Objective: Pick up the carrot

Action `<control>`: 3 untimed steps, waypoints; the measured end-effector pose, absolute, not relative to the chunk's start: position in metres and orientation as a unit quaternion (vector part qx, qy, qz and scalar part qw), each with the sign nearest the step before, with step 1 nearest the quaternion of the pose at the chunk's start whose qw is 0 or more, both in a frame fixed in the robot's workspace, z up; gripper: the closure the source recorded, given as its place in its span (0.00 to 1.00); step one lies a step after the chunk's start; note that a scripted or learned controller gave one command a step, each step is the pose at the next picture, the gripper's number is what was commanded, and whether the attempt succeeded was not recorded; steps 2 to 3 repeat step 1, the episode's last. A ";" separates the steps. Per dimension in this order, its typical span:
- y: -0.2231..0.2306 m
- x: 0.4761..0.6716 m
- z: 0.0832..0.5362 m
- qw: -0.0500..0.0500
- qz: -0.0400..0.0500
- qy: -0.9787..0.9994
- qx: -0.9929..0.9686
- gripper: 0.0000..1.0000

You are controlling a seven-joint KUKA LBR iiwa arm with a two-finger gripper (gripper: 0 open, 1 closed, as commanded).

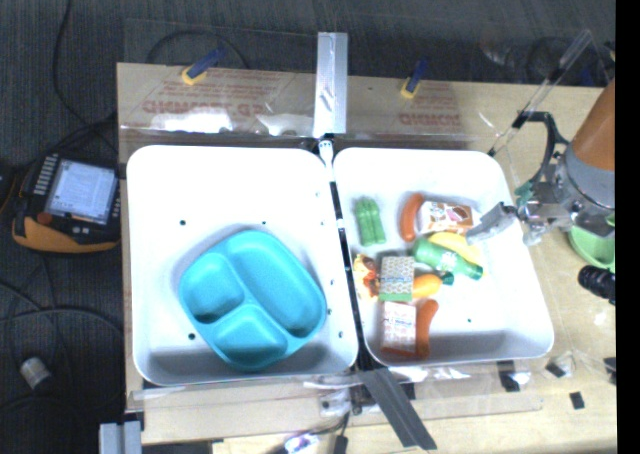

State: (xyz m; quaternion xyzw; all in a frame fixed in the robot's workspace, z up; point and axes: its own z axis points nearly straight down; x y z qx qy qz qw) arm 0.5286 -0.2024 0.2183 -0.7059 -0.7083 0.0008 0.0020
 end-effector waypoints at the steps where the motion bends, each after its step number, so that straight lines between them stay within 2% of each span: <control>1: -0.137 0.519 0.154 0.002 0.002 -0.634 -0.773 0.00; 3: -0.137 0.519 0.154 0.002 0.002 -0.634 -0.773 0.00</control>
